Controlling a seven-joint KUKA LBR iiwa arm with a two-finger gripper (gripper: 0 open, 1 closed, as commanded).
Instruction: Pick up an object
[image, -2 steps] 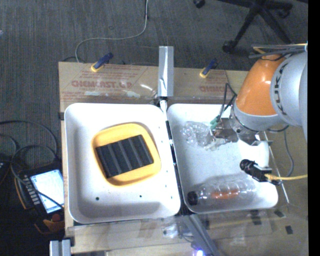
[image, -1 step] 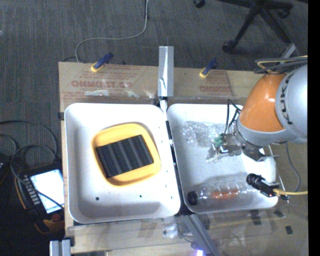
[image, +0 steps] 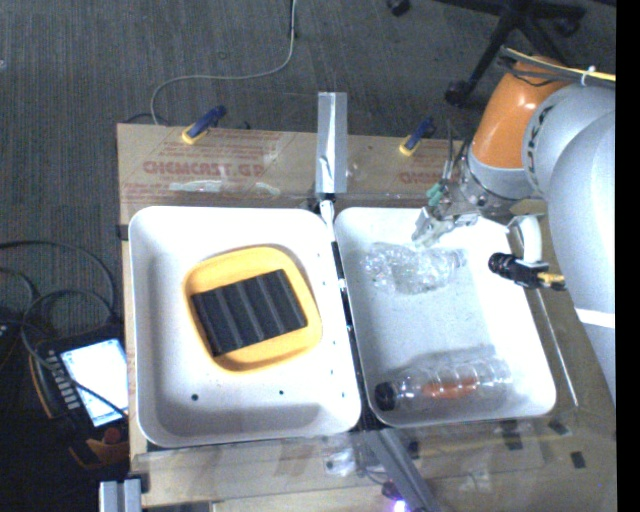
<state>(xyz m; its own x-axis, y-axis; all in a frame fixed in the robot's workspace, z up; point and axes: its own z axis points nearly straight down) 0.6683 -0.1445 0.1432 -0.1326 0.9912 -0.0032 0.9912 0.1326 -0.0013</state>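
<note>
Crumpled clear plastic piece (image: 410, 268): lies in the upper half of the right bin (image: 500, 330), toward its left wall and the divider; its upper right corner sits just below and left of the gripper (image: 432, 226). Contact between the two cannot be told.

Gripper: poised over the top edge of the right bin, tips pointing down and left toward the crumpled piece. Finger state cannot be told; nothing is seen between them.

Clear plastic bottle (image: 445, 381): lies on its side along the near wall of the right bin, dark cap to the left, orange contents inside; well apart from the crumpled piece, with bare white floor between them and to the right.

Yellow tray with black ribbed insert (image: 252, 308): lies tilted in the middle of the left bin (image: 160, 250), bare floor on all sides.

Arm (image: 530, 120): grey with orange band, enters over the right bin's upper right corner
</note>
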